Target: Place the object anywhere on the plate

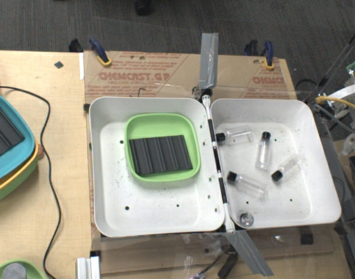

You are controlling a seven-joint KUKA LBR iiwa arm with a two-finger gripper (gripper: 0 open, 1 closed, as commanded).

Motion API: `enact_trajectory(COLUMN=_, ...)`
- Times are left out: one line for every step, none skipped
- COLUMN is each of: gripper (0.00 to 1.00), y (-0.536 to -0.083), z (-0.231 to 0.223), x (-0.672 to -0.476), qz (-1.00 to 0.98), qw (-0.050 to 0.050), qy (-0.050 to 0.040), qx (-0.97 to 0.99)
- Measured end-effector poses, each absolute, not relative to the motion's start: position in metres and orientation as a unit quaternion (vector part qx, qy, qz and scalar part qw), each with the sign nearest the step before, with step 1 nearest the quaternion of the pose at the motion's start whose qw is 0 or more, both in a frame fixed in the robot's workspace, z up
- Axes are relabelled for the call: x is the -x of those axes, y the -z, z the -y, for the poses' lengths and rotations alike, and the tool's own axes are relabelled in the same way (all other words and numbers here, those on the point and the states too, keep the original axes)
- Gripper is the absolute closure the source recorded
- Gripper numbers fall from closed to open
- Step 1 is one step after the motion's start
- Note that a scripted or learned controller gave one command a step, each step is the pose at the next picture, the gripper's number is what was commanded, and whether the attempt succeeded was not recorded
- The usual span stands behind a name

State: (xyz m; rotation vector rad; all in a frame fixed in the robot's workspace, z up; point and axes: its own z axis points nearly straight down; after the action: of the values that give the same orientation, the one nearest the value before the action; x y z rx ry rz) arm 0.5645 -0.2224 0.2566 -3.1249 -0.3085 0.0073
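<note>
**A:** Before you start, look at where things lie. The green plate (162, 147) sits in the left bin (107, 202), toward its far half, with a dark ribbed mat (161, 155) covering most of its floor. The candidates for "the object" are all in the right bin (316, 202): four clear vials with black caps.

**B:** Which one would you go for?

**A:** That is your first risk. The task doesn't say which, so you could commit to a poor one. The upright-looking vial (263, 150) near the middle stands apart from the others. The vial (233, 135) at the far left lies close to the divider wall, and the vial (245, 182) below it lies at a slant.

**B:** And the fourth?

**A:** The vial (285, 170) toward the right is so transparent you can barely trace its body. I'd judge that clear glass or plastic will be hard to locate, and round bodies will likely roll away from a closing pinch.

**B:** What about the tool?

**A:** I can't tell you its state, wide or narrow.

**B:** Anything at the drop?

**A:** A vial let go onto the ribbed mat may roll off the shallow rim. There's also a small round metal piece (246, 218) near the front edge of the right bin; don't mistake it for a target.
</note>
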Motion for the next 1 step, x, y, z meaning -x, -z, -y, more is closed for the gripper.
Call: enact_trajectory(gripper=0.00, y=-0.2605, z=0.2229, x=-0.5504, qz=0.098, qw=0.001, qy=-0.0026, qx=0.995)
